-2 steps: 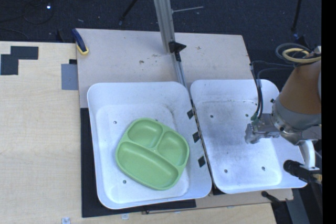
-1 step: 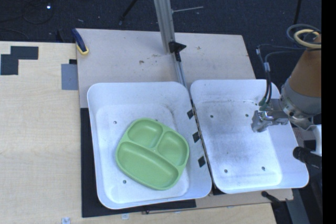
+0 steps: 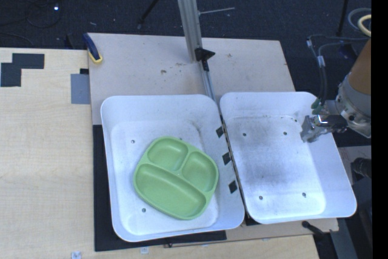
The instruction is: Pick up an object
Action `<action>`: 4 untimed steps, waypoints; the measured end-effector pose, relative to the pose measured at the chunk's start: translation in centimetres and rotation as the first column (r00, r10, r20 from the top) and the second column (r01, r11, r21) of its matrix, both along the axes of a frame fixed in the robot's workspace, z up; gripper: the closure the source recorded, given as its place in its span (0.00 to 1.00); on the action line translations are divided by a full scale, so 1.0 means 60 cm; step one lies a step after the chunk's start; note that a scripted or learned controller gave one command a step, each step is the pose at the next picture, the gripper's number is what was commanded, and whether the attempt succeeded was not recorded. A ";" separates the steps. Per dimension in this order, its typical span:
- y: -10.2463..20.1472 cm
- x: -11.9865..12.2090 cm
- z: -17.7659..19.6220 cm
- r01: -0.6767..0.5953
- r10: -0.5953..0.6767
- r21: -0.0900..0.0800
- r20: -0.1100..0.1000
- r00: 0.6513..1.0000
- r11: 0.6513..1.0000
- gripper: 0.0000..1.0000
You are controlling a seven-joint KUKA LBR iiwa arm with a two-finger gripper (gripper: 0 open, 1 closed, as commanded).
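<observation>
A green plate (image 3: 176, 177) with three compartments lies flat in the left white bin (image 3: 121, 115), toward its front middle. My gripper (image 3: 312, 128) hangs over the right edge of the right white bin (image 3: 273, 103), far from the plate. Nothing shows between or under its fingertips. The orange band of the arm sits above it at the view's right side.
A metal post (image 3: 189, 15) stands on the bench behind the gap between the bins. Black clips (image 3: 225, 158) line the seam between them. A blue and yellow tool (image 3: 92, 48) lies at the bench's back left corner. Cables hang near the arm.
</observation>
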State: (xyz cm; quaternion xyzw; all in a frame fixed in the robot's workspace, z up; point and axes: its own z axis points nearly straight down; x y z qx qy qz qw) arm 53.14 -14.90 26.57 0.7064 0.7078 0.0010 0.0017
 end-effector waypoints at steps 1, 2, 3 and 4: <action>0.096 -0.024 -0.002 -0.003 0.003 0.004 -0.007 1.000 1.000 1.00; 0.194 -0.034 -0.028 -0.004 0.004 0.004 -0.009 1.000 1.000 1.00; 0.291 -0.049 -0.022 -0.005 0.005 0.004 -0.009 1.000 1.000 1.00; 0.376 -0.049 -0.047 -0.004 0.004 0.002 -0.011 1.000 1.000 1.00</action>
